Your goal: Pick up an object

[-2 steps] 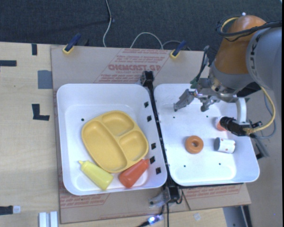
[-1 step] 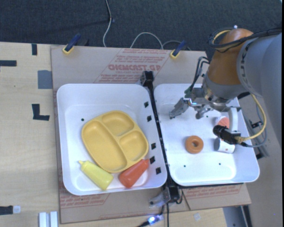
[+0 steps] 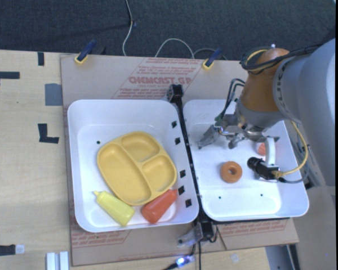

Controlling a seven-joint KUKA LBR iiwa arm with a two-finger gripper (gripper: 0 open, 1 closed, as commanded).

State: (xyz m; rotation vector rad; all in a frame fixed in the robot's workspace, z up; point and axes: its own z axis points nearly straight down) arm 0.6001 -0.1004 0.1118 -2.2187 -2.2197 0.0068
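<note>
- The gripper (image 3: 235, 135) hangs over the right bin (image 3: 214, 204), near its far edge; I cannot tell its state, and it carries nothing visible.
- A donut (image 3: 231, 172) lies mid-bin, just toward the near edge from it.
- Likely the approach step; next, centre over the donut and descend.
</note>
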